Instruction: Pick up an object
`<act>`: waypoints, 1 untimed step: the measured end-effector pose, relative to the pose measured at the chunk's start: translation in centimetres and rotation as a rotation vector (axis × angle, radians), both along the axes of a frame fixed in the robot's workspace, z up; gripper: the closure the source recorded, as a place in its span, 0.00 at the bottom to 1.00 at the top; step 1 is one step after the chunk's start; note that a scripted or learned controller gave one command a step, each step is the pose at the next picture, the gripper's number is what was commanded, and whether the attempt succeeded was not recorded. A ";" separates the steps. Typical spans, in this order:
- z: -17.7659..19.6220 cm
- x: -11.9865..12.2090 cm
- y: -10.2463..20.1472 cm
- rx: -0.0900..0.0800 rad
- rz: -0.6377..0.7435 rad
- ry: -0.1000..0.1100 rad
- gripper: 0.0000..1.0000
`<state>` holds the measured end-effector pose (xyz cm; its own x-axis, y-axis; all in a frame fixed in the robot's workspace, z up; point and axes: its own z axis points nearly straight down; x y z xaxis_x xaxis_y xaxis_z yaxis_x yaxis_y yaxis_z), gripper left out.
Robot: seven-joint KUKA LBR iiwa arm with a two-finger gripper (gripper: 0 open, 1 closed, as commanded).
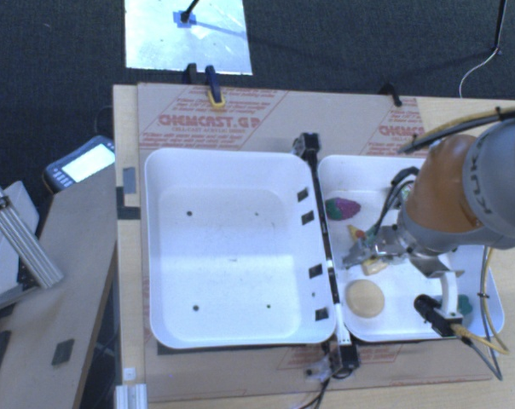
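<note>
My gripper (361, 255) hangs low over the middle of the right bin (373, 170), with the arm coming in from the right. A small yellow object (373, 267) lies right at its tip, partly hidden beneath it. Another small yellow piece (356, 231) lies just above the gripper. A purple and green object (343, 207) rests further back in the bin. A round tan object (365, 297) sits close to the front wall, just below the gripper. A small teal object (465, 305) peeks out at the bin's front right corner.
The left bin (168, 228) stands beside the right one, with a black-clipped divider (319, 228) between them. The arm's grey and orange body (462, 190) covers the right bin's right half. A yellow clamp (215, 92) sits on the bench's back edge.
</note>
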<state>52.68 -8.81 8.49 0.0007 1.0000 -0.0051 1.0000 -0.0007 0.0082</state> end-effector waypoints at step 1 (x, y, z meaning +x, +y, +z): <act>1.7 0.4 0.1 0.003 0.001 -0.009 1.00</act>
